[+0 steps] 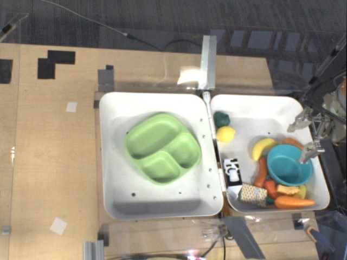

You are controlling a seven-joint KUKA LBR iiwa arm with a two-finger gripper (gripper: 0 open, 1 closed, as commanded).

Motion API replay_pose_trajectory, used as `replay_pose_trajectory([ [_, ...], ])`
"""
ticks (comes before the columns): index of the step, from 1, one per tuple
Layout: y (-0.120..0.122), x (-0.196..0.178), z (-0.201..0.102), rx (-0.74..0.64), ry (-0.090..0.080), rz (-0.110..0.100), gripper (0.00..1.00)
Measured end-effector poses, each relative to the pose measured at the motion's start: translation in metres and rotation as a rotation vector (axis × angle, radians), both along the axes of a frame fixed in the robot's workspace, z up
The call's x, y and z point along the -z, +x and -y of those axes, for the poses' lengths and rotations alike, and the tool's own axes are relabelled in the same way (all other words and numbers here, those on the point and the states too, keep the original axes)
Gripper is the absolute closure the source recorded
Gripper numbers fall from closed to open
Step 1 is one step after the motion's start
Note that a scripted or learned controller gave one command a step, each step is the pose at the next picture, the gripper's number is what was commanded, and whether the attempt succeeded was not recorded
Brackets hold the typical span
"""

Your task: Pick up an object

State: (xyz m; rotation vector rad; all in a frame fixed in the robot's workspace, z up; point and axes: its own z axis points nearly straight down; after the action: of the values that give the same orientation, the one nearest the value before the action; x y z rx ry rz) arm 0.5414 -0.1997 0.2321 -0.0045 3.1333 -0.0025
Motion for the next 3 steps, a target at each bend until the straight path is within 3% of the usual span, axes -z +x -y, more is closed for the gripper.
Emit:
replay_pose_trajectory([
  [1,0.035,0.133,0.004,-0.258,-0.003,0.002,0.0],
  [2,0.033,0.141,-0.058,-0.346,-0.005,0.008,0.0],
  [3,-0.002,0.14,-0.08,-0.176,-0.006,0.013,0.0],
])
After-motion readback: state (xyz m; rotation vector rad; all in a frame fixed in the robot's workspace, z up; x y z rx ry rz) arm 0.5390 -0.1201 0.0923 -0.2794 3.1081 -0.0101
